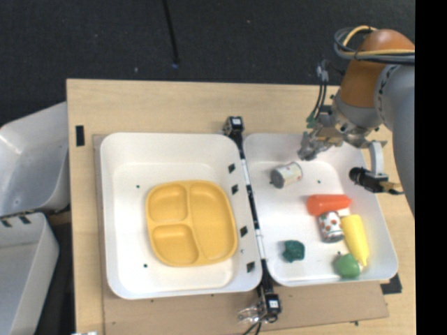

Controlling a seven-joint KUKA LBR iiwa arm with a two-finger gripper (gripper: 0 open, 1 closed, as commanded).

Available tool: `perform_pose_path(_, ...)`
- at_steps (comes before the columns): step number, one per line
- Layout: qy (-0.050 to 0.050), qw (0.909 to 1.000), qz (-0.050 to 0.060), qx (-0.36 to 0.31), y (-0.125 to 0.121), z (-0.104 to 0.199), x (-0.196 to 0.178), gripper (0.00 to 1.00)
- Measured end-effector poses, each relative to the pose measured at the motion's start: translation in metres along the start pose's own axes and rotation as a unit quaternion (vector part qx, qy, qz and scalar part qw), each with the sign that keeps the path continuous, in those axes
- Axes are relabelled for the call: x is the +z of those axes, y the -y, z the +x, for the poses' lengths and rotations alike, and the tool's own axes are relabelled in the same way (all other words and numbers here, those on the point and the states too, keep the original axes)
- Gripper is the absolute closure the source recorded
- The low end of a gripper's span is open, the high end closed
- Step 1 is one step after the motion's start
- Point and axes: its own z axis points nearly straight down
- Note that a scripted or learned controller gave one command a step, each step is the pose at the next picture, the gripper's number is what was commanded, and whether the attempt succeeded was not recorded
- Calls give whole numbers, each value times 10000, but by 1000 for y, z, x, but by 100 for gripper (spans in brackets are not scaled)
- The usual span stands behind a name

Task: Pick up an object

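Just beyond the grey cylinder [286, 174], toward the bin's [279, 271] far right corner: pincer [309, 149], grip state impossible to tell. Cylinder on its side, long axis slanting up toward pincer.

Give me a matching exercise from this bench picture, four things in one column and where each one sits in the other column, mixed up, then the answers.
Things:
1. yellow divided tray
2. grey cylinder
3. dark green lump
4. gripper

Places:
A. far part of the right bin, just beyond the grey cylinder
B. near edge of the right bin, close to the divider
C. middle of the left bin
D. right bin, lying on its side near the divider

Pairs: 1-C, 2-D, 3-B, 4-A
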Motion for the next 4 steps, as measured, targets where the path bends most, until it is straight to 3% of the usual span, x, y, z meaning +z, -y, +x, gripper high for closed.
perform_pose_path(2, -6, 10000, -11, 3, 0, -4, -114, 100)
perform_pose_path(4, -3, 10000, 12, 0, 24, 88, -93, 100)
